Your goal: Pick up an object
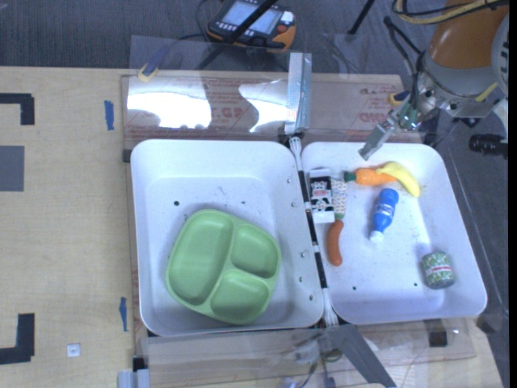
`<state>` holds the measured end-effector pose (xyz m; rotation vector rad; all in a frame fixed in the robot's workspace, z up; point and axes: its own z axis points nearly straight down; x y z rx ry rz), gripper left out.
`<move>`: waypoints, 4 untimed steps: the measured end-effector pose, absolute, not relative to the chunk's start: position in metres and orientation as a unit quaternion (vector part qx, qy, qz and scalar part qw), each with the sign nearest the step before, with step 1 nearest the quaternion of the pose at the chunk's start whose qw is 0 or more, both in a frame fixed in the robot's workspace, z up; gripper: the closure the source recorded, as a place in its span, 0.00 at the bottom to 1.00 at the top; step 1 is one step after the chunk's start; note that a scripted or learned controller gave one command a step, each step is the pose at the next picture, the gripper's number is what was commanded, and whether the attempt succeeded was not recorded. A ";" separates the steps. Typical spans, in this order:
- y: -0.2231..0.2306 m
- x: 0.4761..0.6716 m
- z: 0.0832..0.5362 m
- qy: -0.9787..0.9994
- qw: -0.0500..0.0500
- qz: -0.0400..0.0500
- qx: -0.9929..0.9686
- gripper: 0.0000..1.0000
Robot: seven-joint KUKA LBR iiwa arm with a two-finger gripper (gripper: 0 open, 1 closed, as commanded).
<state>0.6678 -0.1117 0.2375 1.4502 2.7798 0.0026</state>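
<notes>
Bins are sitting side by side in the camera view: the left bin (153, 168) is carrying a green divided plate (224, 266), and the right bin (460, 289) is holding the small things. The gripper (374, 145) is hovering over the right bin's far rim, carrying nothing; whether it is open or closed I cannot tell. Just beside it a toy carrot (372, 177) and a banana (401, 176) are lying touching, with a blue bottle (383, 211) close below them. A printed box (325, 196) and an orange sausage (334, 242) are resting by the inner wall, and a green can (437, 268) is sitting well apart. Judging the pick, the bottle or the can is looking easiest: coming straight down with the jaws across the narrow width, clear of neighbours
</notes>
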 end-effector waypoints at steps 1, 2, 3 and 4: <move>-0.103 0.656 0.172 0.919 0.002 0.001 0.395 0.00; -0.164 0.613 0.126 0.956 0.002 0.000 0.293 0.00; -0.168 0.588 0.087 0.942 0.003 0.001 0.334 0.00; -0.153 0.600 0.214 0.965 0.003 0.001 0.264 0.00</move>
